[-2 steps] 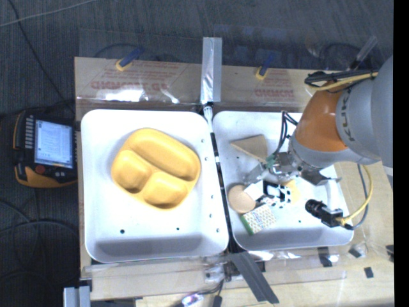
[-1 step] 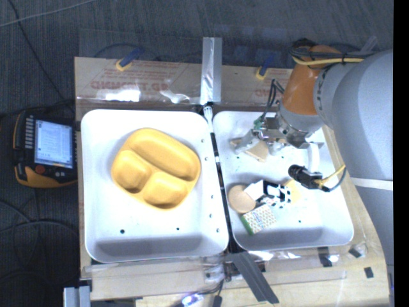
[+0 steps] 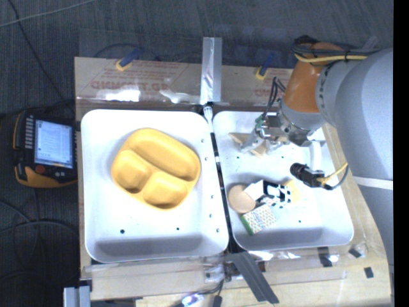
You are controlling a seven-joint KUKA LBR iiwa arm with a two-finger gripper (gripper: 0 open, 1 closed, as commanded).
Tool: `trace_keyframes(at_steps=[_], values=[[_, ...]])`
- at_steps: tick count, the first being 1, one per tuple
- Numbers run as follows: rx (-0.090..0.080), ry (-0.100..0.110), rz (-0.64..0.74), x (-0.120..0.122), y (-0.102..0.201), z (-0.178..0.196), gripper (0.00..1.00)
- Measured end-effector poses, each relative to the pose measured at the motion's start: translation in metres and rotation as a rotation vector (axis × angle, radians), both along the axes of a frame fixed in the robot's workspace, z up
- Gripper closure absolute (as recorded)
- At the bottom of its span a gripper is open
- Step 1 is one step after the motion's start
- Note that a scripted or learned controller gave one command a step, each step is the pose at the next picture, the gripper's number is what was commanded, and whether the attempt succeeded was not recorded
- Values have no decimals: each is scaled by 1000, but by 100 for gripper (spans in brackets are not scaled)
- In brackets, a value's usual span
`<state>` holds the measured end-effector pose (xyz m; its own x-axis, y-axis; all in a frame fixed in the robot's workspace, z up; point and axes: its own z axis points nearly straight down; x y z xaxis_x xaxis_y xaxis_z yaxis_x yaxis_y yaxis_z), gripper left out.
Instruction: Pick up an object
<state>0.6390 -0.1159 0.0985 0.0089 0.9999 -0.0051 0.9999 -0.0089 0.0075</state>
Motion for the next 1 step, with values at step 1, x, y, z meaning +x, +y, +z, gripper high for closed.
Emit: trace_keyframes(at_steps=[1], values=[[5, 9, 66, -26, 68, 85, 100]])
